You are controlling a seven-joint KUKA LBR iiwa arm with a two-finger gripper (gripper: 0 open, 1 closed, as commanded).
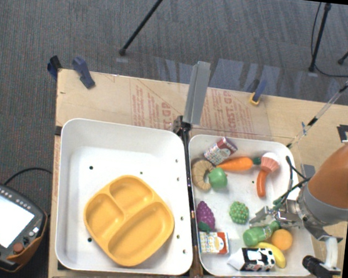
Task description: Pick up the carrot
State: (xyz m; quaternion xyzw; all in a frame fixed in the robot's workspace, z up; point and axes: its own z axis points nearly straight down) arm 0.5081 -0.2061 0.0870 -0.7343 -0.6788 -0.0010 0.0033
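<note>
Two shallow white bins sit side by side on a cardboard-topped bench (140, 103) printed with faded red lettering, and dark ribbed carpet spreads behind it, crossed by thin black stand legs. Blue clamps grip the bench's far edge, and a grey upright post (196, 94) rises where the bins meet. Off the bench's near left corner lies a control pendant (1, 224) with a pale screen. The left bin (79, 142) carries a yellow divided plate (129, 220) set at a slant. The right bin (291, 260) is crowded with toy food. The arm (335, 186) enters from the right, its orange band bulging above the grey wrist, bent low over the right bin's near right part. The gripper (271, 218) reaches leftward just above a green bottle-shaped toy (256, 235) and beside an orange fruit (282, 239); whether its fingers are apart or together cannot be told from here. The carrot (237, 164) lies well apart from the gripper, in the far part of the right bin, its green top pointing right, between a small can (220, 151) and a green round fruit (218, 178). Near it are a red sausage (261, 182) and a bagel (202, 174); further forward sit purple grapes (205, 215), a green broccoli piece (238, 212), a banana (276, 255) and a small carton (214, 242).
</note>
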